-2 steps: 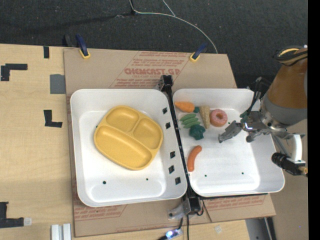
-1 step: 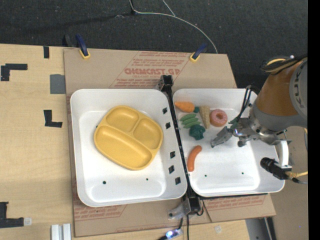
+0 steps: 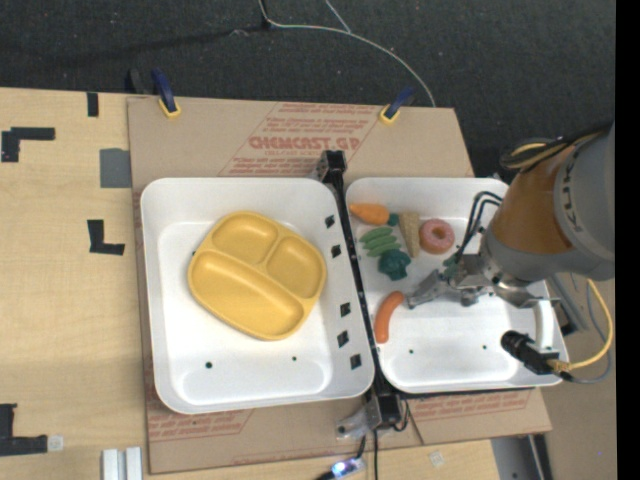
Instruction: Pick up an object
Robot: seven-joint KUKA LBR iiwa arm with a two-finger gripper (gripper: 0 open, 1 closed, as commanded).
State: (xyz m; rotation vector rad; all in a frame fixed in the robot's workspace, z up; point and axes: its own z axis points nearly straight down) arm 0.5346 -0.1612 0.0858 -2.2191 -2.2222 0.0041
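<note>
A robotics lab: clamped cardboard, white bins, loose cables.

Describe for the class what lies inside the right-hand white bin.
In the right bin: an orange carrot, green pieces, a pink ring, a cone and an orange sausage. The arm covers its right side.

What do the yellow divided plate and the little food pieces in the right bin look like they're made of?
Yellow divided plate: likely moulded plastic, smooth and evenly coloured, with soft highlights on its ridges. Food pieces, such as the pink donut and orange carrot: probably plastic or rubber toys, judging by their flat saturated colours; too small to tell which.
</note>
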